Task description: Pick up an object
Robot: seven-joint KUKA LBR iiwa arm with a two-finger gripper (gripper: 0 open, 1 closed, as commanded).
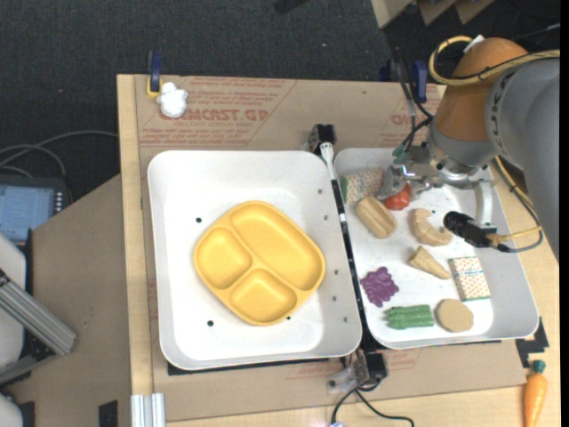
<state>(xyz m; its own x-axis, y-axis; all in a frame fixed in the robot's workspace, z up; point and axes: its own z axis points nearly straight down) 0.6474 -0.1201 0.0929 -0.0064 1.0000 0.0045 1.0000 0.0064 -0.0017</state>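
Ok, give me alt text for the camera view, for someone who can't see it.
A grey robot arm with an orange band reaches in from the right, its gripper low over a small red item at the far end of the right bin, which holds assorted toy foods. The left bin holds a yellow divided tray.

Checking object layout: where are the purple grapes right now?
In the camera view, the purple grapes lie in the right bin, near its left wall, just above the green vegetable.
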